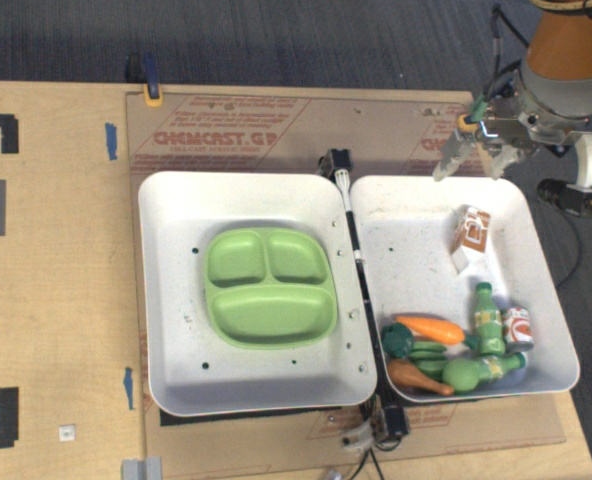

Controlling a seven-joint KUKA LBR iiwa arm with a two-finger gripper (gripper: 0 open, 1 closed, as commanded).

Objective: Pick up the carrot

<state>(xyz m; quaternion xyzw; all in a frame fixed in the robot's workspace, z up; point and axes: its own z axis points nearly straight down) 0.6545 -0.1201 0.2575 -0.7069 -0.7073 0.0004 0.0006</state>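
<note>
Carrot (431, 328): orange, lying flat in right bin (416, 223), near-left part, amid toy food cluster. Just nearer than carrot: brown piece (416, 376), green veg (398, 341) touching carrot's left end. Rt of carrot: green bottle (487, 320) upright, red/white can (517, 326), second green bottle (481, 370) lying down. Farther than carrot: brown/white packet (470, 236). Left bin (166, 268) w/ green divided plate (270, 286). Farthest: end effector (473, 157) above bin's far rim, well apart from carrot, fingers spread, nothing between.
</note>
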